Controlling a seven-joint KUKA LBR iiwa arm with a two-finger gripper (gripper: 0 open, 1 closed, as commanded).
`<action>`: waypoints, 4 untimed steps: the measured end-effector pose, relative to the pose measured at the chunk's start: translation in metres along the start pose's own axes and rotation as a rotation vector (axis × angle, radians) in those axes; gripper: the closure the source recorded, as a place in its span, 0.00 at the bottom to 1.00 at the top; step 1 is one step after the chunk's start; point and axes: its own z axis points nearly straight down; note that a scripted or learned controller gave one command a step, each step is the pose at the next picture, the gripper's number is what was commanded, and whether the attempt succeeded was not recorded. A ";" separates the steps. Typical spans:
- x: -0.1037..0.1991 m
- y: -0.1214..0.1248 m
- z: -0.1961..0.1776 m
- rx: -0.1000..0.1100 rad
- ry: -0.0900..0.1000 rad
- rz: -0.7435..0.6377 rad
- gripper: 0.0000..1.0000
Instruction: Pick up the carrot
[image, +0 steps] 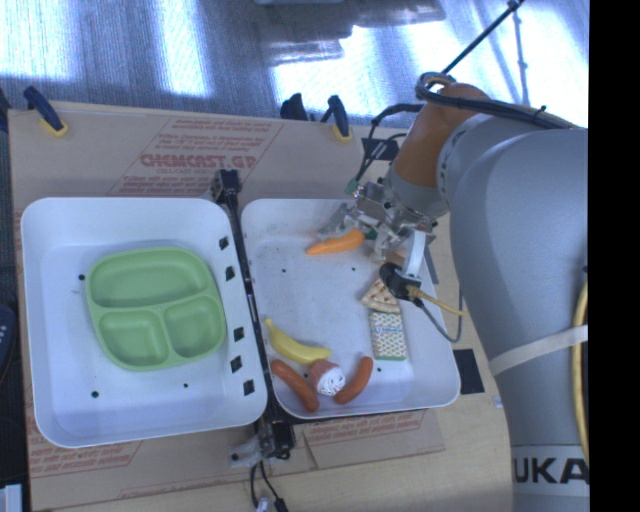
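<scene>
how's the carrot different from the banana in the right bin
The carrot is orange; the banana is yellow. The carrot lies near the bin's far side, right by the gripper; the banana lies near the front, beside the sausages. The carrot is nearly straight and tapers to a point; the banana curves. Both lie flat in the right bin.

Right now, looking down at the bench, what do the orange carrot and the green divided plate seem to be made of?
The small orange carrot looks like moulded plastic toy food: even colour, smooth skin, a faint sheen, though rubber is possible. The green three-compartment plate looks like matte hard plastic, with rounded moulded dividers and uniform colour. It lies in the left shallow white bin, which also looks like plastic.
</scene>
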 end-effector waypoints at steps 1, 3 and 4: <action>-0.003 -0.012 -0.001 -0.009 -0.004 -0.111 0.00; 0.001 -0.023 0.003 -0.004 -0.012 0.209 0.00; -0.014 -0.047 0.003 0.001 -0.003 0.427 0.00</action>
